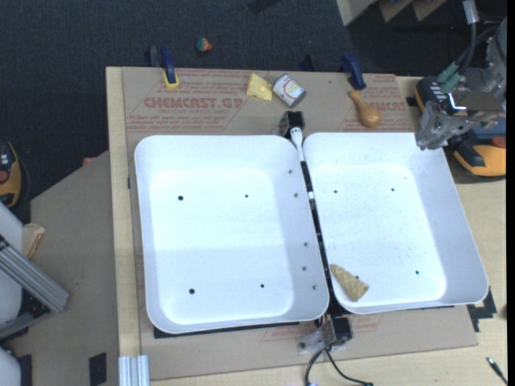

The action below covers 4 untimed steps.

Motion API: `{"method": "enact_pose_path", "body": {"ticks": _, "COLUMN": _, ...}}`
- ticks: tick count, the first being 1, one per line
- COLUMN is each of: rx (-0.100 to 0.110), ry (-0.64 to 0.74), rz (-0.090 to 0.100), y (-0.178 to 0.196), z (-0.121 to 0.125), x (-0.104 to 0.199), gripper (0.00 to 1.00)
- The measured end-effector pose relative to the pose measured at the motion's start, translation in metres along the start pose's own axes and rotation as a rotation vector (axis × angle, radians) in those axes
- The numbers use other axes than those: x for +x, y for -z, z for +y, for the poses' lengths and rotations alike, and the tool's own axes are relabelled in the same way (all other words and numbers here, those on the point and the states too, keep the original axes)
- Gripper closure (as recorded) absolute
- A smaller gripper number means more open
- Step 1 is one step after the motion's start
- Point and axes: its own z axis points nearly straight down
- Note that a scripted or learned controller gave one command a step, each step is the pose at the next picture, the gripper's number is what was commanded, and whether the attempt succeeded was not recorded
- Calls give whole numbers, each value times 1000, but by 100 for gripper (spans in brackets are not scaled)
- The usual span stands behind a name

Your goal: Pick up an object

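A small tan, wedge-shaped object lies in the right bin, near its front left corner. My gripper hangs at the right bin's far right corner, above the rim, well away from the tan object. Nothing shows between its fingers.
The left bin sits beside the right one, with a black divider strip between them. Behind the bins on the board lie a yellow piece, a small box and a wooden-handled tool. Blue clamps hold the board's back edge.
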Motion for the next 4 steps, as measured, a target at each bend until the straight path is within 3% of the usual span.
{"method": "enact_pose_path", "body": {"ticks": 1, "rx": 37, "ry": -5, "rz": 3, "y": -117, "z": -37, "x": 1, "gripper": 100}}
{"method": "enact_pose_path", "body": {"ticks": 2, "rx": 7, "ry": 1, "rz": 2, "y": 0, "z": -20, "x": 20, "gripper": 100}}
{"method": "enact_pose_path", "body": {"ticks": 3, "rx": 31, "ry": 1, "rz": 3, "y": -97, "z": 4, "x": 70, "gripper": 100}}
{"method": "enact_pose_path", "body": {"ticks": 4, "rx": 19, "ry": -2, "rz": 2, "y": -64, "z": -15, "x": 65, "gripper": 100}}
